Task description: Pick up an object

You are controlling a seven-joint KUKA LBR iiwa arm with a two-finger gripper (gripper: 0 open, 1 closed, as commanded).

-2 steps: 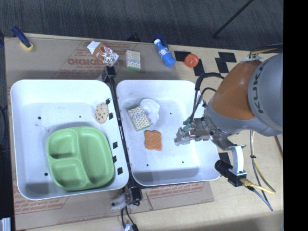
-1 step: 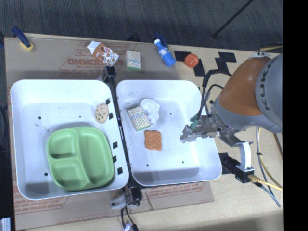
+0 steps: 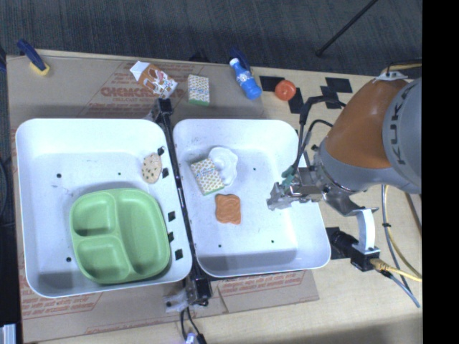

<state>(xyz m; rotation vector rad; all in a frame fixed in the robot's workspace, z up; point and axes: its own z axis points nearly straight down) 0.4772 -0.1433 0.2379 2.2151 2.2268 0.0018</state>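
The gripper (image 3: 281,198) hovers over the right bin (image 3: 247,253), near its right wall; whether it is open or closed I cannot tell, since the view is too coarse there. In the same bin, left of the gripper, lie an orange waffle-shaped piece (image 3: 228,208), a patterned packet (image 3: 206,175) and something white, perhaps a crumpled cloth (image 3: 224,160), touching that packet. The left bin (image 3: 43,149) holds a green divided tray (image 3: 118,235) and a speckled cookie-like piece (image 3: 150,168) beside the shared wall.
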